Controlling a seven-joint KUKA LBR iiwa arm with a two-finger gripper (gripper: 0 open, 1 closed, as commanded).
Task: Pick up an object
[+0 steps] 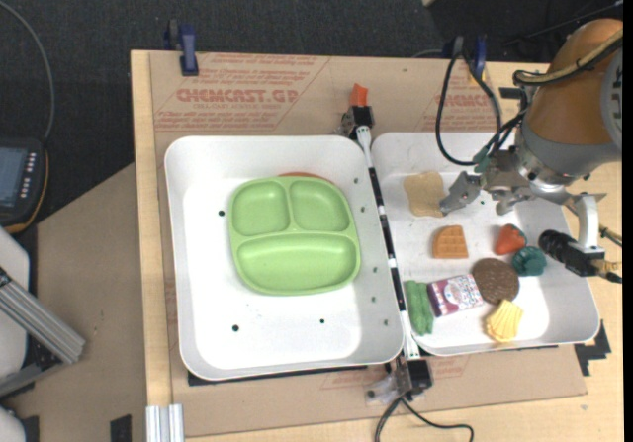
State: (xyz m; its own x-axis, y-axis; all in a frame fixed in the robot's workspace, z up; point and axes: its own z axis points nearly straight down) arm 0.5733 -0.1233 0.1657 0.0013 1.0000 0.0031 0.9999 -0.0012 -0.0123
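Two bins sit side by side on the counter [148, 232], touching along their inner walls. The left bin [188, 232] holds a divided plate [294, 235] near its middle. In the right bin [569, 316], a flat slab [425, 193] lies toward the far left corner, a waffle piece [449, 242] just in front of it. A round disc [495, 280] lies near the centre, touching a packet [454, 294] on its left; a long pod [419, 307] lies along the left wall (beside the packet). A ridged shell [502, 320] lies at the near edge. The tool [485, 185] hangs above the bin's far half.
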